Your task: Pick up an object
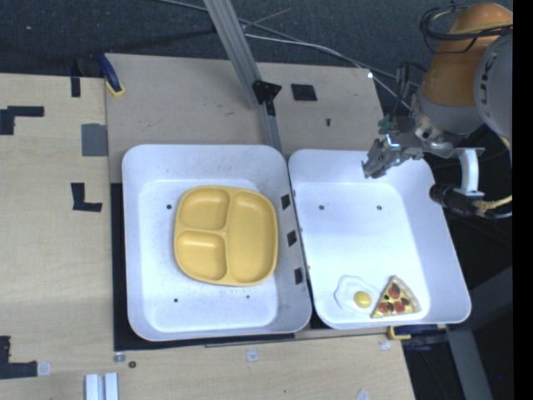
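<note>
A toy fried egg [356,295] and a toy pizza slice [395,297] lie side by side in the near corner of the right bin [375,223]. A yellow divided plate [225,234] rests in the middle of the left bin [158,223]. My gripper [376,162] hangs over the far edge of the right bin, well away from the egg and the pizza slice. Nothing shows between its fingers, and they look close together.
A slanted metal pole [237,44] runs down from the top to the gap between the bins. Cables trail across the dark floor at the back. Black tape marks dot the wooden bench on the left.
</note>
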`<action>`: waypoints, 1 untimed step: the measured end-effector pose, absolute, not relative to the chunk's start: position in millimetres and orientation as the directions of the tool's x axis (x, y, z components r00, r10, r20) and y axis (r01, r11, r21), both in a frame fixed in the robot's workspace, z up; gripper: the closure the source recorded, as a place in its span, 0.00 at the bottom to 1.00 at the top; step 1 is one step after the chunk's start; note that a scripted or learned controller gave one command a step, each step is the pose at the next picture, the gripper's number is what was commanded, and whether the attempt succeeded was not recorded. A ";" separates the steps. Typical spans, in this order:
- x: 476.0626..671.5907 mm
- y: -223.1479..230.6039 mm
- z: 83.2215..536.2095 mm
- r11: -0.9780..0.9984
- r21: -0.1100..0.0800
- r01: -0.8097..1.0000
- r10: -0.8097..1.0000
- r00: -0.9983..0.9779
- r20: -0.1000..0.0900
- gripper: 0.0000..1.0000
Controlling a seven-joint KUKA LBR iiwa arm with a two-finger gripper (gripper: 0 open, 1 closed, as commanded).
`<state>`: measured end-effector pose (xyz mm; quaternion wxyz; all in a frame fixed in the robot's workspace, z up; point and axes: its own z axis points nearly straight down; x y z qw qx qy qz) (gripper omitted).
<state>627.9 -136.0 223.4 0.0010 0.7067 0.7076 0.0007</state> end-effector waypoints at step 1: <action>623.2 -81.0 212.4 0.005 -0.002 1.000 1.000 -0.005 0.001 1.00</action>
